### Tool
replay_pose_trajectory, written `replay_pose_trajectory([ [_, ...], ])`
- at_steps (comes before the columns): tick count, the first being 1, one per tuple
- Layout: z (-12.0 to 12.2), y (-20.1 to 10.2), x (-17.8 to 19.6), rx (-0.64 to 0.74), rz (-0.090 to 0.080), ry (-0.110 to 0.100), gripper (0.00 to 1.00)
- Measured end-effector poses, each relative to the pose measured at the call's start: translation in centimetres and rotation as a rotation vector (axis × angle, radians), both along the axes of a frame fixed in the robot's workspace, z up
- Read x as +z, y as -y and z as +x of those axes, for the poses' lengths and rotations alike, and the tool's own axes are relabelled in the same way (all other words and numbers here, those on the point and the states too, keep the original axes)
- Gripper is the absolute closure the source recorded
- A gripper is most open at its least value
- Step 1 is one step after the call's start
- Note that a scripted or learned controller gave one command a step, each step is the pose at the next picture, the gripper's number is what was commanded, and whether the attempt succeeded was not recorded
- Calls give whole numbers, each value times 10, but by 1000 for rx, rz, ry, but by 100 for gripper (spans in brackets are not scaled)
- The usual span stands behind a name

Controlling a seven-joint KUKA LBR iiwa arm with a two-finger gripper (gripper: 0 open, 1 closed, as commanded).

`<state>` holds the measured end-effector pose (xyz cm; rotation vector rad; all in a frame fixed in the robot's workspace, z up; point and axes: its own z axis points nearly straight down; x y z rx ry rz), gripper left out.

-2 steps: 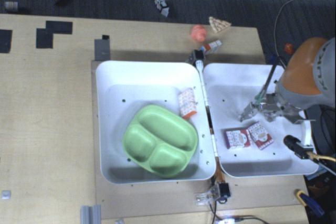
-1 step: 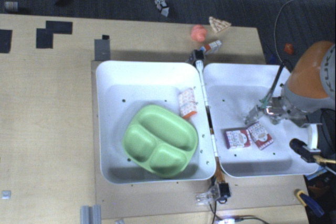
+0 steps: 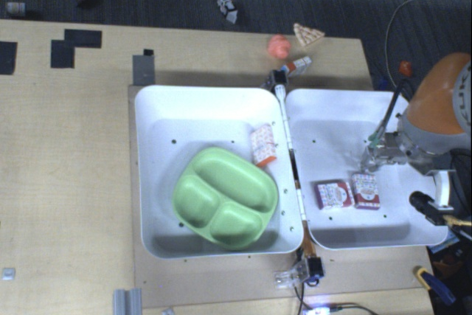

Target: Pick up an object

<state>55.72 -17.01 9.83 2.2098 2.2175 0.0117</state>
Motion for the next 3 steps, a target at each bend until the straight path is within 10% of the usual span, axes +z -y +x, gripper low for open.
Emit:
replay_pose_trajectory([
  [1,0,0,0,0,0,0,0],
  [2,-18,-55,-11,0,1,-5,0],
  [3,113,-30,-7,3,2,-7,0],
])
